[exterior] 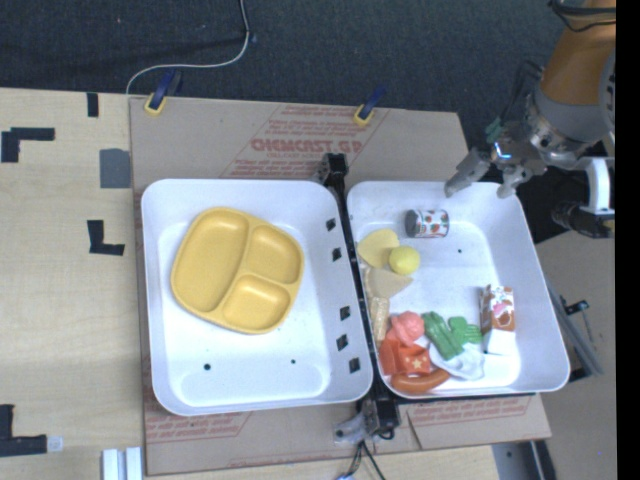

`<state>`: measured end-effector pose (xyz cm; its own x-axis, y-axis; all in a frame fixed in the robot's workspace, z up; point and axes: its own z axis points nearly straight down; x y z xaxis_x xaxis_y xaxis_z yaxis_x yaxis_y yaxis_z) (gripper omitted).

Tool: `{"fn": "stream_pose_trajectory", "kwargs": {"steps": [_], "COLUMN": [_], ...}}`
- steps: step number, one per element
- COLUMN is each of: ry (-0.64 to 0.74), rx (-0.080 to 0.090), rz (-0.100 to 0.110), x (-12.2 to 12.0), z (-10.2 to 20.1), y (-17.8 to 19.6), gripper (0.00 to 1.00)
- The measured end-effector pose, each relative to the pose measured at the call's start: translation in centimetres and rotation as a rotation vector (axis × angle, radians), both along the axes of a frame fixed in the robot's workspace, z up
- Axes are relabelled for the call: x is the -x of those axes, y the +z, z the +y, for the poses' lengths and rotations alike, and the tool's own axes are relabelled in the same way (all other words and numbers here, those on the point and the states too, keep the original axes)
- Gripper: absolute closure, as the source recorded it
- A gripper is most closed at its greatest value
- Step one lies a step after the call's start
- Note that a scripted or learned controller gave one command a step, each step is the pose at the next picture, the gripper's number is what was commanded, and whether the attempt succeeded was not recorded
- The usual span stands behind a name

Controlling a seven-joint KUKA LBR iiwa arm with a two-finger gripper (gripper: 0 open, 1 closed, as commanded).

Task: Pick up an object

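My gripper (486, 176) hangs over the far rim of the right bin (530, 258), its two fingers spread apart with nothing between them. Just below and left of it a small can (428, 223) lies on its side. A yellow ball (404, 260) rests on pale yellow pieces (380, 253) near the bin's left wall. At the near end sit a red piece (405, 333), a green toy (450, 335) and a small carton (498, 313).
The left bin (170, 368) holds a yellow divided tray (238, 268). Both bins rest on a cardboard sheet (290, 143) clamped at the back. A black cable (235, 38) trails across the dark floor behind.
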<state>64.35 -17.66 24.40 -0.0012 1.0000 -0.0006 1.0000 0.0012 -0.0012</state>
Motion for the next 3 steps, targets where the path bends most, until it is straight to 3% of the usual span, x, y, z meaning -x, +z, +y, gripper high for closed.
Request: {"fn": "stream_pose_trajectory", "kwargs": {"steps": [1, 2, 3], "ry": [0.001, 0.002, 0.002], "rx": [-0.001, -0.001, 0.000], "rz": [0.006, -0.004, -0.002], "x": [-2.4, -2.6, -2.6], "z": [1.2, 3.3, 3.2], "y": [-8.6, -14.8, -13.9], "gripper": [0.00, 0.00, 1.00]}}
